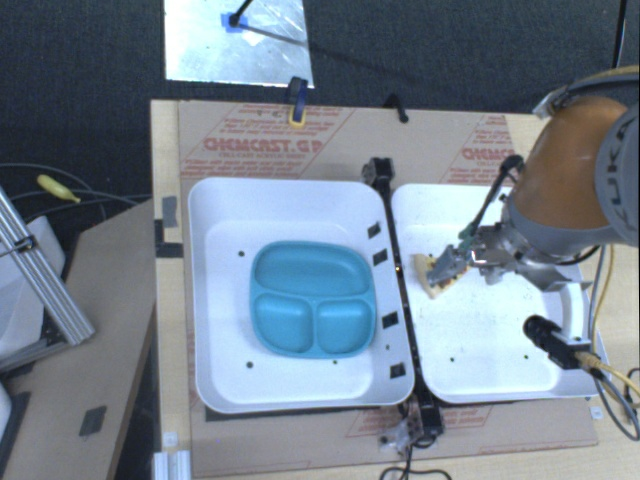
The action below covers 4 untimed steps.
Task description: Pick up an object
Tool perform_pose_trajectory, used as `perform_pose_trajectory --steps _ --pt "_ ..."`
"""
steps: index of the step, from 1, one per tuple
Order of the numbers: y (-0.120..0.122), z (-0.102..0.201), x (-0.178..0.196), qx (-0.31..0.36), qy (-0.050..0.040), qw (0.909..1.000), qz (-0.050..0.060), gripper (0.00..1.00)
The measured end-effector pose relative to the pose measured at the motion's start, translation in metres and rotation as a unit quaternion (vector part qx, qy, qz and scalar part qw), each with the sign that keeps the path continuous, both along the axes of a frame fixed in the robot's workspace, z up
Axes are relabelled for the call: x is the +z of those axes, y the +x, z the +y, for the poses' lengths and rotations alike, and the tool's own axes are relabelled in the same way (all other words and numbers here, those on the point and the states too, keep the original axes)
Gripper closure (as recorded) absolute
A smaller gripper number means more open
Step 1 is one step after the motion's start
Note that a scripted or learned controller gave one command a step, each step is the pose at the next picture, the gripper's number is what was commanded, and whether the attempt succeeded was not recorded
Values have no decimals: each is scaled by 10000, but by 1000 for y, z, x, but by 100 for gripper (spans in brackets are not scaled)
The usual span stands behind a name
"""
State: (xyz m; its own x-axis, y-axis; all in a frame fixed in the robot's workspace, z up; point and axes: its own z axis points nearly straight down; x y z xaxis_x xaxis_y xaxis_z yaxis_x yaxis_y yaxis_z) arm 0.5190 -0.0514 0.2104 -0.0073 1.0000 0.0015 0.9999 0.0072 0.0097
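A small tan and yellow object [436, 277] lies in the right white bin [495, 368], near its left wall. My gripper [451, 261] is low over the bin, its tip right at the upper right side of that object. The grey arm with its orange band [575, 163] reaches in from the right and covers the bin's right part. Whether the tip touches the object cannot be made out.
The left white bin [215, 268] holds a blue divided plate [310, 298]. A black divider with clips [390, 288] runs between the bins. A black cable end [550, 338] hangs over the right bin's lower right.
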Motion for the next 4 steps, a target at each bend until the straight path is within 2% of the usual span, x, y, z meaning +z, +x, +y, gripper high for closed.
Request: perform_pose_trajectory --steps 1,2,3,4 --pt "-33 21 6 -8 0 10000 50 0" --pt "-31 53 272 3 3 10000 -65 0" --pt "-32 39 304 -31 -7 10000 14 0" --pt "-16 88 326 8 1 10000 20 0"
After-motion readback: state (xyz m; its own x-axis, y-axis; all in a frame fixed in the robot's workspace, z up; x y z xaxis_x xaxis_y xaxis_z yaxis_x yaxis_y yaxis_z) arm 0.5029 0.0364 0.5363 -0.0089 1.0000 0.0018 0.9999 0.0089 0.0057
